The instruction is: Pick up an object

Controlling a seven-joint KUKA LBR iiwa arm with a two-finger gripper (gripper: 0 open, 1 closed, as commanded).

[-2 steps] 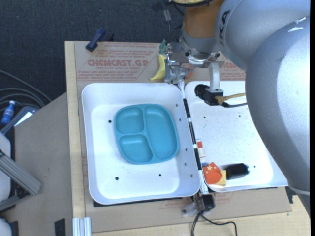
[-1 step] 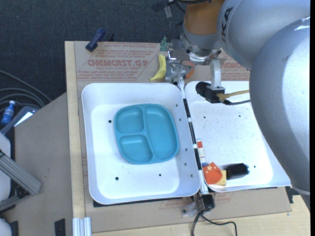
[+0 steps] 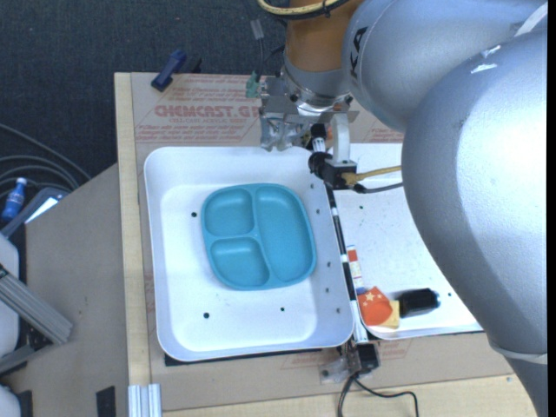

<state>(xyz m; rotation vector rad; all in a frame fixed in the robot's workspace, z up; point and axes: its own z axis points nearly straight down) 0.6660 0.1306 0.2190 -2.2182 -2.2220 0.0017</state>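
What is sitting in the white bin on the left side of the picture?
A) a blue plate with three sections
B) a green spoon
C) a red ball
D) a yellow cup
A, because the left bin holds a blue plate split into three sections, lying flat near the middle of it.

- A robotics lab or test cell, not a home: a large grey industrial arm with an orange band reaches over the desk.
- The desk is a bare board stencilled with lettering, carrying two shallow white bins set side by side.
- Loose black cables trail over dark carpet.
- An aluminium profile bar lies at the left edge.
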